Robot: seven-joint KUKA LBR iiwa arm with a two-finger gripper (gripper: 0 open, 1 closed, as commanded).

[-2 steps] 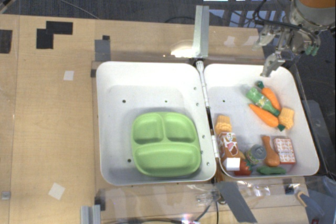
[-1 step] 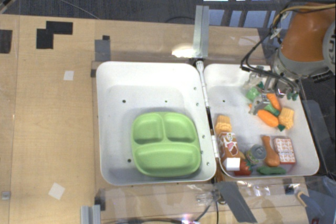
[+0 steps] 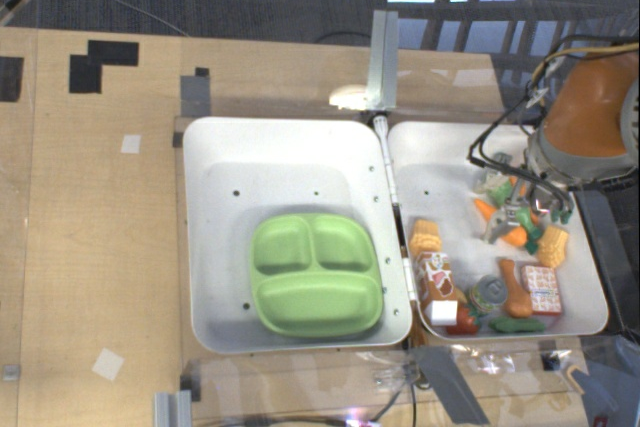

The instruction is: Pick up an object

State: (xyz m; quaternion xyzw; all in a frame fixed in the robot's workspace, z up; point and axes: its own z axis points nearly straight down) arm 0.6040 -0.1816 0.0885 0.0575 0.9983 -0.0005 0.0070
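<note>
Camera view, arm: reaches in from the right, low over the right bin point(image 3: 420, 165); orange band point(image 3: 590, 110) above the wrist.
Camera view, hand: hand point(image 3: 518, 215) sits among the toys in the upper right part of the right bin. How far it is open I cannot tell, nor whether anything is in it; cables and wrist hide much of it.
Camera view, objects: small toy foods lie crowded in the right bin. A carrot point(image 3: 484, 209) lies just left of the hand, an orange piece point(image 3: 515, 238) just below it, a corn cob point(image 3: 553, 245) to its lower right. Further down: a waffle point(image 3: 426, 236), a brown packet point(image 3: 436, 277), a grey can point(image 3: 490, 292), a red box point(image 3: 540, 289), a green pod point(image 3: 518, 324).
Camera view, left bin: left bin point(image 3: 215, 155) holds a green tray point(image 3: 315, 273), well apart from the hand.
Camera view, tabletop: tabletop point(image 3: 90, 235) of pale wood around both bins.
Step in hand: judged as closing in on one piece near the carrot.
Doing it well: pick a single piece, centre it between the tips, go down straight, avoid neighbours wedging in, then lift slowly and check it comes up.
</note>
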